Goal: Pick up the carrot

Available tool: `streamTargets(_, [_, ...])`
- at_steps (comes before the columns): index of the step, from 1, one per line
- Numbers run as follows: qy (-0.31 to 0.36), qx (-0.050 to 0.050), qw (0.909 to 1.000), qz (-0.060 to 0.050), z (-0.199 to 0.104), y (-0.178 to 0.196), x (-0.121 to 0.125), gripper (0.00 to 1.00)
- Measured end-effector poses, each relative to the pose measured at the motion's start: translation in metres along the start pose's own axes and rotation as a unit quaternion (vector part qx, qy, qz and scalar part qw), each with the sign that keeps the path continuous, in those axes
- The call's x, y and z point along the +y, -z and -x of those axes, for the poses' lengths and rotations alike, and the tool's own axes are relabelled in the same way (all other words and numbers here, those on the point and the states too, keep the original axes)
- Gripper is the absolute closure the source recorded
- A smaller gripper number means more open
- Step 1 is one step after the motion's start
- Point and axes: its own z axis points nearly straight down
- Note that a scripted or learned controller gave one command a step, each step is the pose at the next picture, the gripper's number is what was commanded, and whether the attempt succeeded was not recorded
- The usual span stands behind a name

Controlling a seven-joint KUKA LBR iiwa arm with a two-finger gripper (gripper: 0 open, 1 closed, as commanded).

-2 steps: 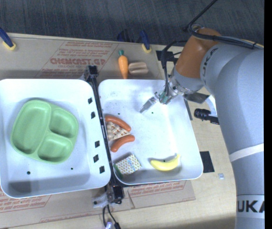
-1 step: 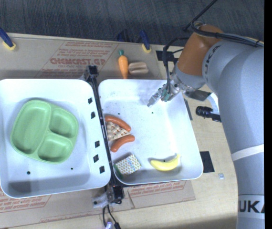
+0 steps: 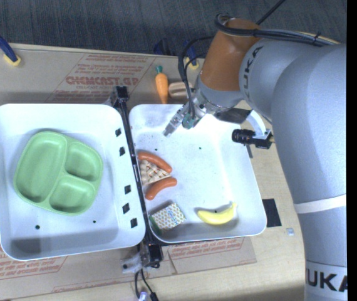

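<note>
The carrot (image 3: 161, 86), orange with a small green top, lies on the cardboard bench just beyond the far rim of the right bin (image 3: 241, 168), outside both bins. My gripper (image 3: 180, 125) hangs over the far left corner of the right bin, a little nearer and to the right of the carrot. Its fingers (image 3: 171, 127) stand open with nothing between them. It is not touching the carrot.
The right bin holds two sausages (image 3: 156, 161) (image 3: 161, 187), a tan waffle piece (image 3: 146, 169), a checkered block (image 3: 167, 216) and a banana (image 3: 217, 214). A green divided plate (image 3: 58, 171) lies in the left bin (image 3: 3, 231). A black divider (image 3: 128, 149) joins the bins.
</note>
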Motion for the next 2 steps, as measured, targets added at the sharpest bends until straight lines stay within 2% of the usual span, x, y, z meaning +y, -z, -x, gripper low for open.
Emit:
streamTargets(1, [-0.161,-0.001,0.9869,0.0,-0.026,0.093,0.008,1.0])
streamTargets(2, [-0.267,0.001,0.9637,-0.002,-0.104,0.056,0.019,1.0])
